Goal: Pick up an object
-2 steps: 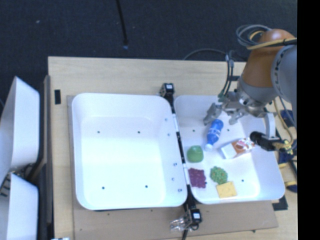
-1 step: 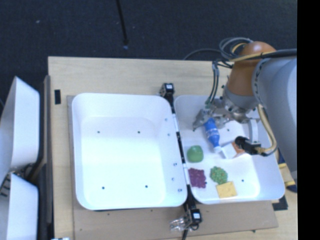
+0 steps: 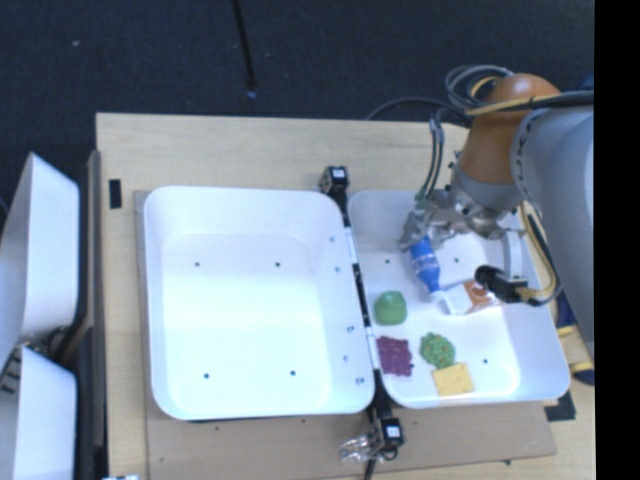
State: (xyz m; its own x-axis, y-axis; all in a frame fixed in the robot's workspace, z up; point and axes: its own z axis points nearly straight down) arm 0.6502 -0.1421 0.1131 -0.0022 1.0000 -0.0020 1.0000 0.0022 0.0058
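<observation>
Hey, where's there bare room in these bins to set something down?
The left bin is bare floor wall to wall. The right bin is crowded: blue bottle under the claw, green ball, purple piece, yellow block. Only its near-right corner is free.

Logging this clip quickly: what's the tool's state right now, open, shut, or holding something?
Tool: over the right bin, right at the blue object; open or shut, and any hold, cannot be told.

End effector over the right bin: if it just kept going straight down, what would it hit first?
Most likely the blue bottle, which lies right beneath the end effector in the right bin. Depth is hard to judge from this slanted view, so they may already touch.
</observation>
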